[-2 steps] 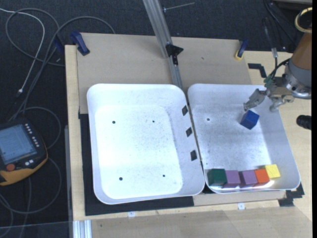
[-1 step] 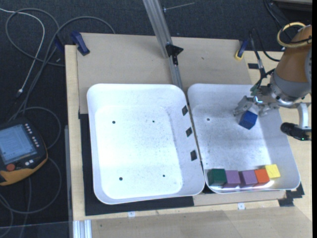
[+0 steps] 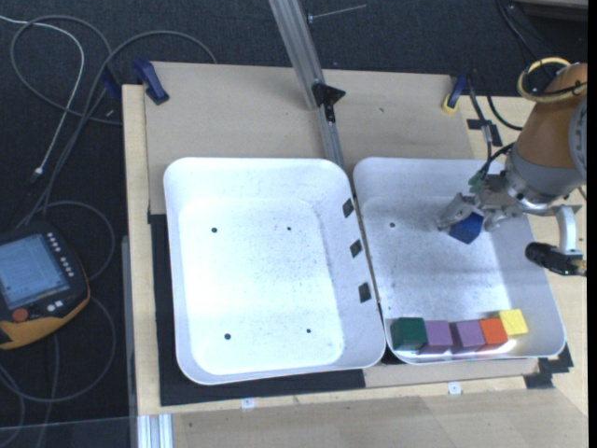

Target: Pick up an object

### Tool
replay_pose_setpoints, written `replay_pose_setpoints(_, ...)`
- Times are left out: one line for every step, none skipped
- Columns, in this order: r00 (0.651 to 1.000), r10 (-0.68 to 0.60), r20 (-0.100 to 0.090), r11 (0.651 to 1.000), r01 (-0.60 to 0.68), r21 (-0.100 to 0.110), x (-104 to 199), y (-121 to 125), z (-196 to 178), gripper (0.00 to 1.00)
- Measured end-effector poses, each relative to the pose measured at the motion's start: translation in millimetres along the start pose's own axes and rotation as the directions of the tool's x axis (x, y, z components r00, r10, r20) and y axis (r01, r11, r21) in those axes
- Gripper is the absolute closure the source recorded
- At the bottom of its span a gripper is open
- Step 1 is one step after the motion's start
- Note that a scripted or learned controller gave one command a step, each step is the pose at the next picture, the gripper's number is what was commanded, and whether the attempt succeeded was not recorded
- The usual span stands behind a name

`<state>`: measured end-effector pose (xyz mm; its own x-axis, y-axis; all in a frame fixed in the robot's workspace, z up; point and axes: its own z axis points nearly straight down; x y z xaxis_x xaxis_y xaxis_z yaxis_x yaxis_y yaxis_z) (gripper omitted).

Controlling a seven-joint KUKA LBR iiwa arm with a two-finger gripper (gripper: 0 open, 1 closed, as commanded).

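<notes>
Now — right bin (image 3: 410,250): five blocks (image 3: 457,332) along near wall | fingers (image 3: 469,220) grasping blue block (image 3: 465,231)

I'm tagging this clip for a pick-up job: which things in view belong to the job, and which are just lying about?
Job:
- hand
- blue block, between the hand's fingers
- right bin
- green, purple, orange and yellow blocks

Lying about:
- left bin
- handheld controller
- cables
- blue clamp
</notes>
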<state>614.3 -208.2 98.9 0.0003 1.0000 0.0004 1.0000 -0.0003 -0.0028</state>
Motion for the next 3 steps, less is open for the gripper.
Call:
replay_pose_setpoints(1.000, -0.001, 0.000, 1.000, 0.001, -0.003, 0.6, 1.1, -12.1, 1.00)
replay_pose_setpoints(1.000, -0.010, -0.003, 1.000, 0.010, -0.008, 84.9, 28.7, -48.6, 1.00)
replay_pose_setpoints(1.000, -0.009, -0.005, 1.000, 0.009, -0.003, 159.8, -13.0, -104.1, 1.00)
